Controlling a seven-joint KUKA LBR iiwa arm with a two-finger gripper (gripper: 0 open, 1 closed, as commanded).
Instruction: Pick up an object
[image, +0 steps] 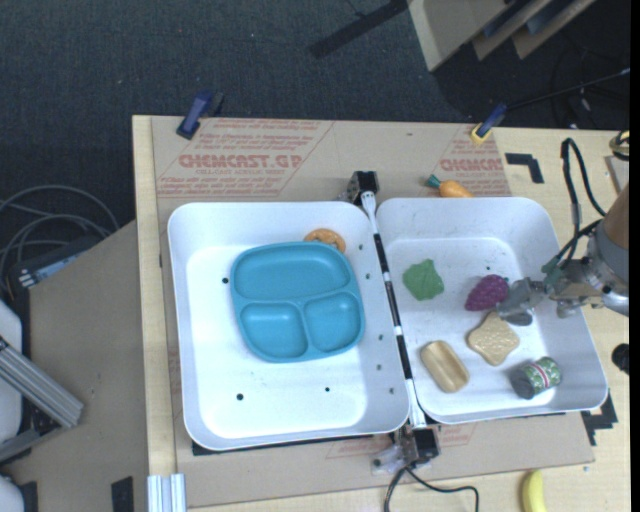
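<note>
At 6 o'clock in the right white bin (570, 392), nearest the camera, lie a small grey can with a red and green label (537, 376) and an oval tan bread roll (444, 365). Just above them rests a beige cracker-like piece (494, 340), with a purple grape bunch (487, 292) touching its 12 o'clock side. The claw (520, 300) hovers just beside the grapes at 3 o'clock; whether it is spread I cannot tell. A green leafy lump (424, 280) lies at 9 o'clock. The left white bin (200, 400) carries a blue divided plastic tray (297, 300).
</note>
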